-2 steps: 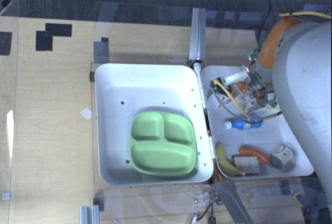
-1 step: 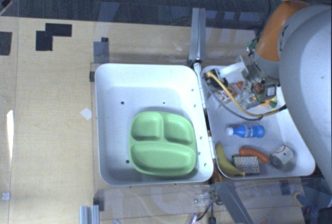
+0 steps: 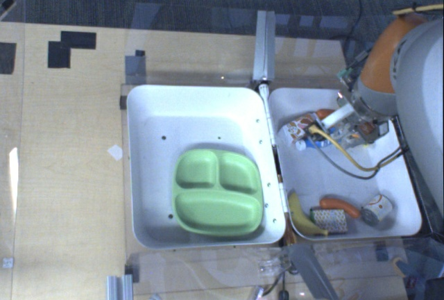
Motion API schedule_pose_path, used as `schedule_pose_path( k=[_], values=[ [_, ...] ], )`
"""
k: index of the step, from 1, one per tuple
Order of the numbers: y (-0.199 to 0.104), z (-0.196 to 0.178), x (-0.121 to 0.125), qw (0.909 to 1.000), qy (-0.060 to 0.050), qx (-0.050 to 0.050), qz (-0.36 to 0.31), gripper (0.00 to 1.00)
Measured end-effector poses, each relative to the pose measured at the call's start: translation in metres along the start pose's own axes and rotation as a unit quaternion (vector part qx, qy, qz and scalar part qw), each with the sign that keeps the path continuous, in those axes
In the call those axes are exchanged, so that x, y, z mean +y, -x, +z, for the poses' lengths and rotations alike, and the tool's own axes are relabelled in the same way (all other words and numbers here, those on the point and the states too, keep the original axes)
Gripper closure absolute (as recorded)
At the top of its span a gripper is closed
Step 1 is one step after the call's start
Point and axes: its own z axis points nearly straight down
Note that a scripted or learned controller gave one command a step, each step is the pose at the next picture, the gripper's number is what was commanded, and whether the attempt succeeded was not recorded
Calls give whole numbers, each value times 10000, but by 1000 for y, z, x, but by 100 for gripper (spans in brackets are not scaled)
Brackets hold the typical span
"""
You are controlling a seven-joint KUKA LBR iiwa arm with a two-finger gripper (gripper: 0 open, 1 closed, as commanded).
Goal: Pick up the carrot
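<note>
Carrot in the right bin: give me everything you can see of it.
The carrot is small, orange and smooth, possibly a plastic toy. It lies flat on the floor of the right bin, near the front wall, with its long axis almost level across the view. A grey speckled block overlaps its lower edge and seems to touch it. The banana lies just to its left. Nothing grips it.

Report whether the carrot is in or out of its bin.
In: the carrot lies flat in the right bin, beside the banana.
</note>
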Motion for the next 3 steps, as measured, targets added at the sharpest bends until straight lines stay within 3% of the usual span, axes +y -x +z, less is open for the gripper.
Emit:
schedule_pose_path(
  k=[1, 2, 3],
  values=[
    [28, 51, 1, 9898, 26, 39, -1423, 100],
    [-63, -56, 2, 9947, 15, 15, -1028, 100],
    [-62, -55, 2, 9947, 14, 12, -1028, 0]
  ],
)
